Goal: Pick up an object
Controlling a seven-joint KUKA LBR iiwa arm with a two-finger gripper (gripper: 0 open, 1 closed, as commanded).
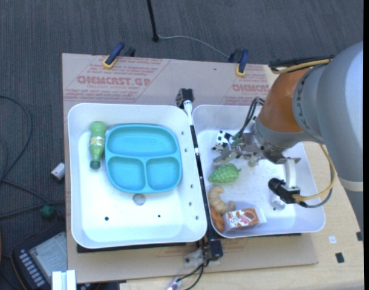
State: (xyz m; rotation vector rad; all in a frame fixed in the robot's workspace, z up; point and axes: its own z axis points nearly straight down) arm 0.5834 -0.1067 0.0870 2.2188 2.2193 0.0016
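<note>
Green grapes [224, 174] in right bin [305, 222] just below gripper [236, 153], prob light, bumpy, firm plastic, best pinched across the middle; can't tell gripper's state.

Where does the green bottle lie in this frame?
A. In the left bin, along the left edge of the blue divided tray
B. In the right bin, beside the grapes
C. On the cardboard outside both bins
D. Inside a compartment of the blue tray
A: the green bottle lies on the floor of the left bin, alongside the left edge of the blue divided tray, not in any of its compartments.
</note>
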